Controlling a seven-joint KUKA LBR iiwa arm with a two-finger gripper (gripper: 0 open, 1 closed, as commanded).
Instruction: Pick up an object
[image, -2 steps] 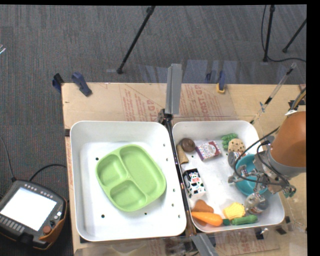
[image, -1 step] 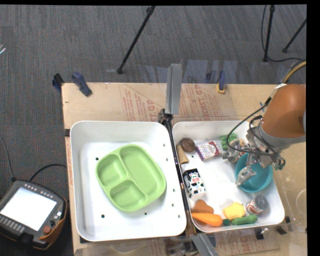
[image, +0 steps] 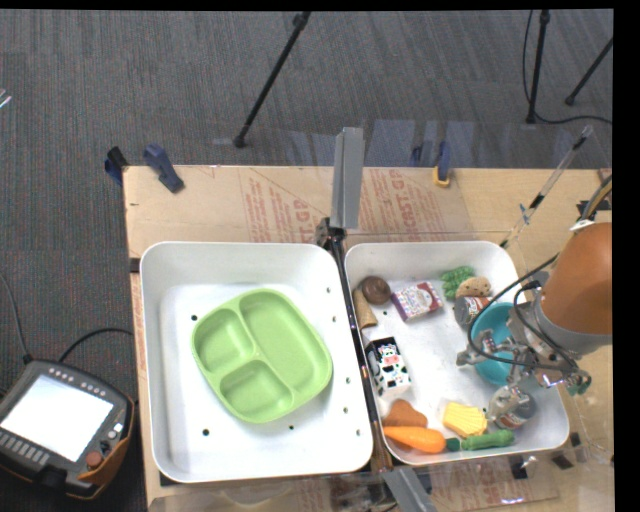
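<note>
Dark grey carpet floor (image: 150, 80) around my brown cardboard-topped bench (image: 230, 205), black tripod legs (image: 270, 80) behind, grey handheld screen pendant (image: 60, 425) at lower left.

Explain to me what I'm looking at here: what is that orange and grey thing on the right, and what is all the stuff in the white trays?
One camera looks down at a slant on a bench with two shallow white bins. The orange and grey thing is a robot arm reaching in from the right. Its gripper, the two-fingered hand, is low over the right bin, near a teal bowl. I cannot tell whether it holds anything.

The left bin holds a green divided plate. The right bin holds small toys: a carrot, a yellow corn-like piece, a small carton with a cow pattern, a brown round piece, a pink packet and a green leafy piece. The robot's job is to pick one up.
</note>
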